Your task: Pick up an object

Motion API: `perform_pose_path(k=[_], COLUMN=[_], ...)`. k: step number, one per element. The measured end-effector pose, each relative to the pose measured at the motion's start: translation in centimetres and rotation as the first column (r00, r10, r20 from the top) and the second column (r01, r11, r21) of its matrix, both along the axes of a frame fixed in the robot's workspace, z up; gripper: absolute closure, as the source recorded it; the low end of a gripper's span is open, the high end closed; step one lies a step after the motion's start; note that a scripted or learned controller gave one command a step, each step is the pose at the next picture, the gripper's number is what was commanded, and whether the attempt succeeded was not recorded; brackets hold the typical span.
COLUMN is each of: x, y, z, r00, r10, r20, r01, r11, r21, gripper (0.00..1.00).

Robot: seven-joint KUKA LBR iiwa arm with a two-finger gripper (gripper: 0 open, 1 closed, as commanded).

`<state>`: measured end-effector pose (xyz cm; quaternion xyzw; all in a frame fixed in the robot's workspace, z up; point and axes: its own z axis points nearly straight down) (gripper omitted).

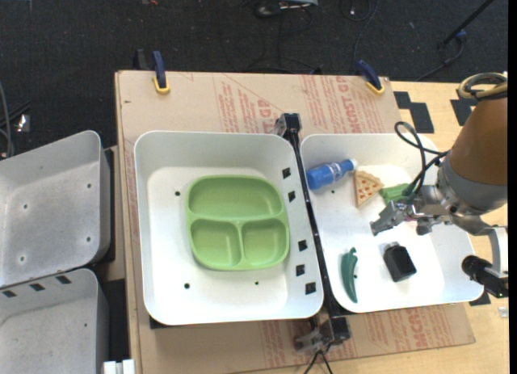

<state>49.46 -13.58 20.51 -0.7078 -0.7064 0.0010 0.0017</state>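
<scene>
The right bin (452, 283) holds a blue bottle (329, 174) at its far left, with an orange pizza-slice toy (367, 188) beside it. A slim green pepper (350, 274) lies near the front, and a black block (399, 262) lies to its right. A small green piece (395, 193) lies just right of the pizza slice. My gripper (389, 218) hangs over the middle of this bin, between the green piece and the black block, and nothing shows in its grasp. The arm's orange band (485, 144) and grey wrist cover the bin's right side.
The left bin (153, 227) holds a green divided plate (238, 221). A black clamp bar (305, 203) runs between the bins. White trays (48, 195) lie off the bench at the left. Cables trail near the arm's wrist.
</scene>
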Motion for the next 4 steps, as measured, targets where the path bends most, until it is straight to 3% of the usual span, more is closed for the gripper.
perform_pose_path(k=[1,2,3,4], x=[-0.3,0.3,0.4,0.4], y=[0.6,0.3,0.3,0.7], z=[-6.2,-9.3,-8.5,-2.3], r00=[1.0,1.0,1.0,1.0], r10=[0.001,0.001,-0.001,0.005], r20=[-0.001,0.025,0.028,0.008], r01=[-0.001,0.0,0.001,-0.005], r11=[1.0,1.0,1.0,1.0], r21=[0.001,-0.008,-0.011,-0.002], gripper=[0.0,0.0,1.0,1.0])
